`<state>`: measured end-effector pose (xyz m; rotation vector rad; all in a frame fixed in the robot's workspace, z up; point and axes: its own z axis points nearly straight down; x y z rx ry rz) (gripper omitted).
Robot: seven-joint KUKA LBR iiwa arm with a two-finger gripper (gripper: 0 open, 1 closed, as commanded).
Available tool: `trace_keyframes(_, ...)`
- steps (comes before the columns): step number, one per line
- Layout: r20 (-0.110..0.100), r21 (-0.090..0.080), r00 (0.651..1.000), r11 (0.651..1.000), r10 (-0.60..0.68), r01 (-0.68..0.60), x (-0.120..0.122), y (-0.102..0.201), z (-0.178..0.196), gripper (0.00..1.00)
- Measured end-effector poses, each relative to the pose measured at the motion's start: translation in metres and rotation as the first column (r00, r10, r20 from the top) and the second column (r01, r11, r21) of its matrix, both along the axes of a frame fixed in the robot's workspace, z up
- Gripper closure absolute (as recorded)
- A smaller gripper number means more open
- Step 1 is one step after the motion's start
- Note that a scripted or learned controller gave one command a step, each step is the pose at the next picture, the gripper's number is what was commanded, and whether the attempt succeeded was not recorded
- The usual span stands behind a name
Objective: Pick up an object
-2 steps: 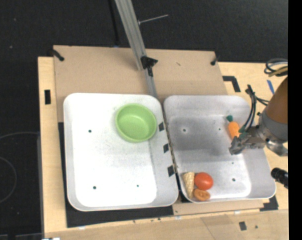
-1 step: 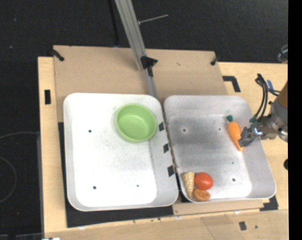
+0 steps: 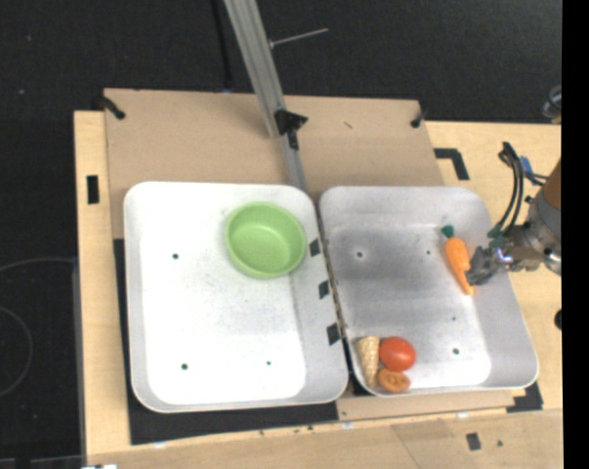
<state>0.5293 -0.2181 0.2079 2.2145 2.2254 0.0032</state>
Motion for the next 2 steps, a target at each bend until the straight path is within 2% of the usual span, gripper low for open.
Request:
trace_keyframes(1, -0.002, 0.001, 1.0, 1.0, 0.003, -0.003, 0.018, 0.053, -0.005, 1.0)
trace_keyframes(2, 0.0, 0.001, 1.0, 1.0, 0.003, -0.003, 0.036, 0.099, 0.009, 1.0)
